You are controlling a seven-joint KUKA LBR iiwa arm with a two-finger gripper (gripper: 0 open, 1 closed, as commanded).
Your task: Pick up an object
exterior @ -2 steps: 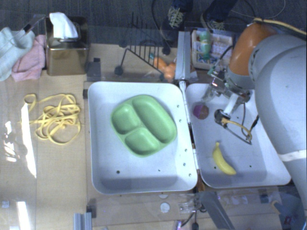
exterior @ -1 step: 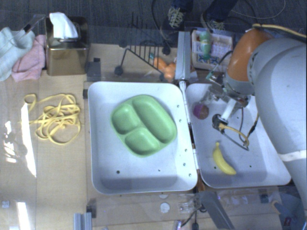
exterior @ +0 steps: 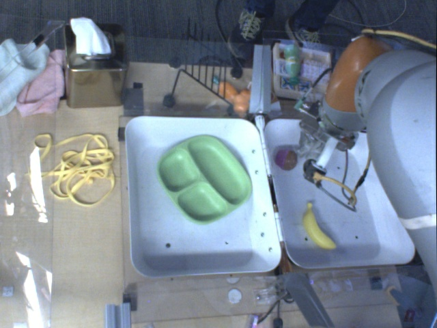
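In the right bin a small purple ball lies near the far left corner. A yellow banana lies toward that bin's front. My gripper hangs low over the right bin, just right of the purple ball and beyond the banana. The grey arm with its orange band comes in from the right above it. A thin cable loops off the wrist over the bin floor. I see nothing held by the gripper.
A green divided plate sits in the left bin. Left of the bins lie a yellow cord, a tissue box and cloths. Behind the bins stand a wire rack, an orange item and a small box.
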